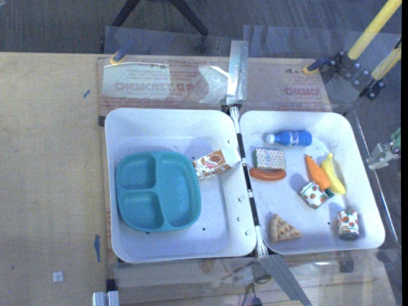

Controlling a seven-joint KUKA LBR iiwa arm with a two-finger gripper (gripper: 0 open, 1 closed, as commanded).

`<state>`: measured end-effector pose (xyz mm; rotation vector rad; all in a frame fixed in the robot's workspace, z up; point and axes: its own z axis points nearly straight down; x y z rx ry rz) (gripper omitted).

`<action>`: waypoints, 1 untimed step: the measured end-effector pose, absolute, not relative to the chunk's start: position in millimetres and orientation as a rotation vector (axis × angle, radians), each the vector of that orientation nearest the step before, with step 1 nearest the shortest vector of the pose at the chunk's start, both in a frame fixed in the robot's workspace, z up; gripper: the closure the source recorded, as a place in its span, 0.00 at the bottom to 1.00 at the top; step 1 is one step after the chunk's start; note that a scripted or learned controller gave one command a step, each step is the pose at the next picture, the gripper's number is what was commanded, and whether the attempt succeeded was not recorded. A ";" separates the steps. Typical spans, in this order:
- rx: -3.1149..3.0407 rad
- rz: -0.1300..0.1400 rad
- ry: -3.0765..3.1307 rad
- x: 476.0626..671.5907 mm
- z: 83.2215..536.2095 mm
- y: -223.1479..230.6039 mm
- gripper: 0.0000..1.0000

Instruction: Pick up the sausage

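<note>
Clutter everywhere in the right bin (366, 171): a small green box (270, 158) is touching my sausage (268, 174) from above, blue bottle (288, 138) higher up, carrot (316, 171) and banana (333, 173) to its right, pizza slice (283, 228) below. Sausage is reddish-orange, lying flat by the bin's left wall. Can't tell my claw's state.
</note>
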<state>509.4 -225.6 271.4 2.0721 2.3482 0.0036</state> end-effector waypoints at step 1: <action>2.070 0.005 2.344 510.5 281.8 -226.3 1.00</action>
